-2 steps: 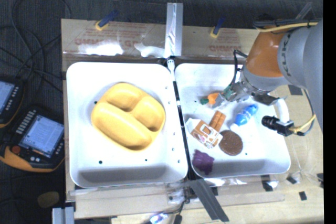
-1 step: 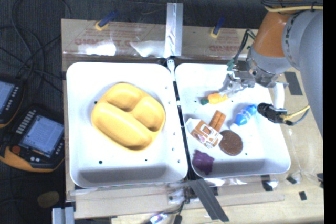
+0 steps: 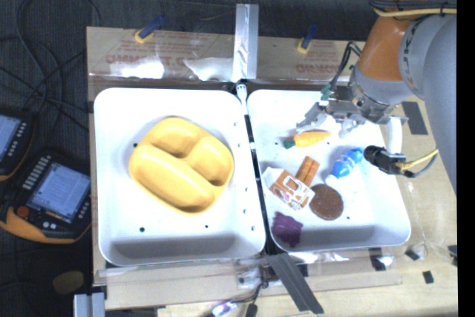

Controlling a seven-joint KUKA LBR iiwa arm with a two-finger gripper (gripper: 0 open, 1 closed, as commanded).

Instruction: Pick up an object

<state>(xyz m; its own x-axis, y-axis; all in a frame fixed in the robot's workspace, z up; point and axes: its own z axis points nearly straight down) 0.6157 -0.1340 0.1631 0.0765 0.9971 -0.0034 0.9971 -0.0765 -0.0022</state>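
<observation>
My gripper [image 3: 329,124] hangs over the back of the right bin [image 3: 386,226], just above and behind a small orange carrot with a green tip [image 3: 309,137]. Its two fingers look spread apart, and I see nothing held between them. Near the carrot lie a blue and white bottle-like toy [image 3: 345,162], a small brown-orange block [image 3: 308,168], a white and orange packet [image 3: 289,190], a brown disc [image 3: 326,203] and a purple lump [image 3: 287,228]. A big yellow bun-shaped object [image 3: 180,163] fills the middle of the left bin [image 3: 111,234].
The grey arm with its orange band [image 3: 382,48] comes in from the upper right. A black connector with a yellow cable [image 3: 386,159] hangs over the right bin's right side. A raised divider [image 3: 252,167] separates the bins. Handheld devices [image 3: 44,193] lie on the floor at left.
</observation>
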